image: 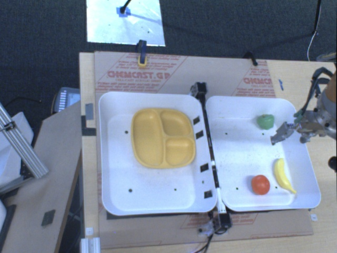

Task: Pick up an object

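As the gripper (287, 134) hangs over the right bin's (237, 157) right edge, fingers apparently narrow and empty, banana (283, 175) lies nearest.

I've got the yellow three-compartment plastic tray (162, 137) in the left shallow white bin (113, 194). In the right shallow white bin (231, 188): small green round fruit (265, 121) at back, red tomato (260, 184) front, yellow banana (283, 175) just right of it.
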Robot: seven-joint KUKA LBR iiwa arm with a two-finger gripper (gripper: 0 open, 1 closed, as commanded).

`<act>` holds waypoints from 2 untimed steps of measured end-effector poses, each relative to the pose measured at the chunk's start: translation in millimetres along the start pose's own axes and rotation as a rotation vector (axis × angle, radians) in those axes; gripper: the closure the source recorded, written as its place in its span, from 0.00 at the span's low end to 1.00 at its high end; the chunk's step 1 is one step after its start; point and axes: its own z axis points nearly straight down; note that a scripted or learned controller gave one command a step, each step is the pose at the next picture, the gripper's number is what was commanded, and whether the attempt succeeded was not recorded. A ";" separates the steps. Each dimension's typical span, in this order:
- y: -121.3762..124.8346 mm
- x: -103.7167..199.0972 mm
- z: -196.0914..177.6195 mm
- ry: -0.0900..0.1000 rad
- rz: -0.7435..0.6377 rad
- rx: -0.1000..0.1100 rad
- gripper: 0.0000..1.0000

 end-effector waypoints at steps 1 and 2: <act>2.5 0.6 -6.5 -0.003 -0.004 -0.012 0.00; 2.0 -3.8 36.1 -0.002 -0.001 -0.009 0.00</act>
